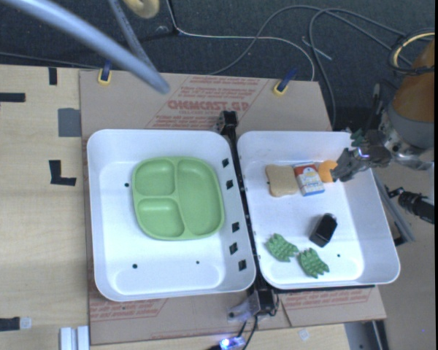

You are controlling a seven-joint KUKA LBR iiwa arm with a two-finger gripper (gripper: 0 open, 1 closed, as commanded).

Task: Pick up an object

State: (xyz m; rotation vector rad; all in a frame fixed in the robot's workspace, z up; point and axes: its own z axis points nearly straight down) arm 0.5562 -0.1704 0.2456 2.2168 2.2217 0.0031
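Note:
The right bin (365, 217) holds a tan bread-shaped piece (280, 181), a small white, red and blue box (309, 179), an orange piece (327, 171), a black block (323, 229) and two green leafy pieces (281, 247) (313, 263). My gripper (347, 164) reaches in from the right over the bin's upper right part. Its tip is right beside the orange piece, at that piece's right edge. I cannot make out whether it touches the orange piece.
The left bin (106, 217) contains a green divided plate (179, 197). A black clip strip (236, 195) runs between the bins. Cables (292, 20) trail across the dark floor behind the bench, and a grey bar (80, 28) crosses the upper left.

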